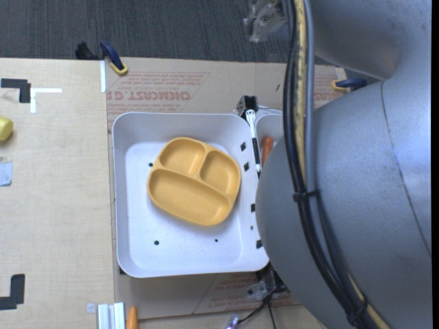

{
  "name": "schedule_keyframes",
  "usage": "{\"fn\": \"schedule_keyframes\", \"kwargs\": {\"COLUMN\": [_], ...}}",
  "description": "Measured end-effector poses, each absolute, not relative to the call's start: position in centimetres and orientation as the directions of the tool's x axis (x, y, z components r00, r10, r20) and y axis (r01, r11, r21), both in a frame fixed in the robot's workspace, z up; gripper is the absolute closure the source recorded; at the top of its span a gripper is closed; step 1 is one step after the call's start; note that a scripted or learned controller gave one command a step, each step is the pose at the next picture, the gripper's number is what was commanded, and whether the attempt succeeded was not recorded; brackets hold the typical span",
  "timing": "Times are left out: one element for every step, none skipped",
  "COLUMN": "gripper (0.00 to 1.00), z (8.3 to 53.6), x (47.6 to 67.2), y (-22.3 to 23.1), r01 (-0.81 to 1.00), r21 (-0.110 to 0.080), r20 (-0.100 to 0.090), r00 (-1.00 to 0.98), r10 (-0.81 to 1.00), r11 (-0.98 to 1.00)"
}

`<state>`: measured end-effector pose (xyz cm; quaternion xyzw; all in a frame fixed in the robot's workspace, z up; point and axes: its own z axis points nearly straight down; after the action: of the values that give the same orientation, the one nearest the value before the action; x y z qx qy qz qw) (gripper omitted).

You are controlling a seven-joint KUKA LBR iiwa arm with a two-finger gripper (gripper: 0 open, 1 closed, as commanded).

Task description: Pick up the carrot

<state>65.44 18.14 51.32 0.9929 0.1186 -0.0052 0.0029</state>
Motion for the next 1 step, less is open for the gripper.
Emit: {"fn": "schedule_keyframes", "kwargs": {"gripper": [0.00], "z": [51.28], "x": [65.44], "y": [18.14], "r01": [0.236], "r21": [0.005], "r20": [-0.011], "r00": [0.972], "r10": [0.236], "r11": [-0.972]}}
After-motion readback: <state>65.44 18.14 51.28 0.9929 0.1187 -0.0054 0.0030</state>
